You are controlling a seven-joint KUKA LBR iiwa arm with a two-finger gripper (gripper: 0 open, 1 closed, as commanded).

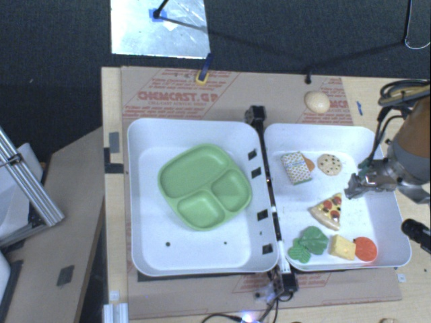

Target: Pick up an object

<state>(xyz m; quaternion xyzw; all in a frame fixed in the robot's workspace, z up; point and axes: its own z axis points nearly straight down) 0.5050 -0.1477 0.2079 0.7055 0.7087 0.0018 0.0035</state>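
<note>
The right bin (283, 180) holds several toy foods. A pizza slice (328, 211) lies near its middle. A cookie (329, 164) and a wrapped grey snack (295, 167) with an orange piece beside it sit toward the back. Green leafy broccoli (308, 243), a yellow cheese block (342, 247) and a red tomato slice (366, 249) line the front. My gripper (355, 186) reaches in from the right, hanging just right of and above the pizza slice, with nothing seen between its fingers.
The left bin (148, 241) carries a green divided plate (205, 186). A beige egg-like ball (317, 101) rests on the cardboard behind the right bin. A black hinge strip (264, 194) runs between the bins. Cables hang at the right.
</note>
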